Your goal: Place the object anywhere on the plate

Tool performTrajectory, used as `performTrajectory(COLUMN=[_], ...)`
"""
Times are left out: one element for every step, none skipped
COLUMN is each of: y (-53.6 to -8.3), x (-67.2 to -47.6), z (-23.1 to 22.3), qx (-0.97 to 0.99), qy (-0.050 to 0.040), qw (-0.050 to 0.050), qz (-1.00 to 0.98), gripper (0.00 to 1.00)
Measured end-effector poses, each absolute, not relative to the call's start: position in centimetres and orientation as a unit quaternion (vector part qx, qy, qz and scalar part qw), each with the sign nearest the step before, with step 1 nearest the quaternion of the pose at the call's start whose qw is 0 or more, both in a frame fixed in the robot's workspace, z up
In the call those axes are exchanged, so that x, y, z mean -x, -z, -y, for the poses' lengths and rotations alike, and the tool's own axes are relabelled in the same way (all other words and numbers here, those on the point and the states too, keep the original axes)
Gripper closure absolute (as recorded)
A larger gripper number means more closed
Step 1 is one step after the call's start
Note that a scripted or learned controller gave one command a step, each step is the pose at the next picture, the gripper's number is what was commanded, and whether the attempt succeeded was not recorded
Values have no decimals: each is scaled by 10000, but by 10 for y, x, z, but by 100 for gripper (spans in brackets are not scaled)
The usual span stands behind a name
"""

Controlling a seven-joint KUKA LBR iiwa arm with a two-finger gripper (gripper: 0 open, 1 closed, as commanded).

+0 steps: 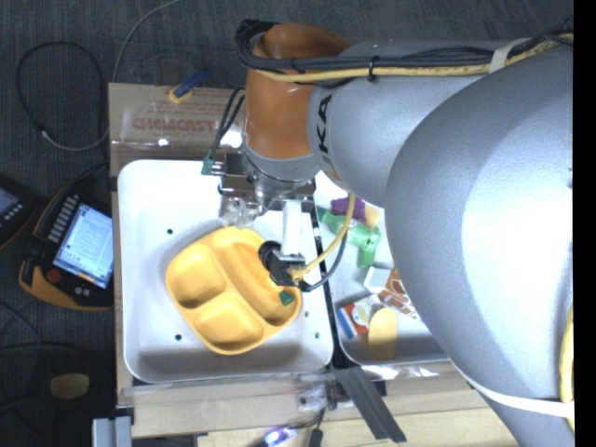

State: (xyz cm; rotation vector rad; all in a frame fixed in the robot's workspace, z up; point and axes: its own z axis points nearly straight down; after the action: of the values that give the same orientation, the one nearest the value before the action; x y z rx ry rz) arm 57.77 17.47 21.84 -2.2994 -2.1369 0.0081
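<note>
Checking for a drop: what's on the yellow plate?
The yellow divided plastic plate shows bare compartments; a small green piece sits at its right rim. The gripper covers its top edge, hiding anything there.

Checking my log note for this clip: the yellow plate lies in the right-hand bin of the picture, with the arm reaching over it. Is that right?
Not quite. The camera view shows the yellow plate lying in the left-hand bin of the picture, not the right-hand one. The rest stands: the arm does reach over it.
</note>
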Motion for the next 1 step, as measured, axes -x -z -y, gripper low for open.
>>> performTrajectory(y=[-207], x=[-535], z=[-152], qx=[6443], qy=[-16], qw=[12], qz=[7648], gripper=[100])
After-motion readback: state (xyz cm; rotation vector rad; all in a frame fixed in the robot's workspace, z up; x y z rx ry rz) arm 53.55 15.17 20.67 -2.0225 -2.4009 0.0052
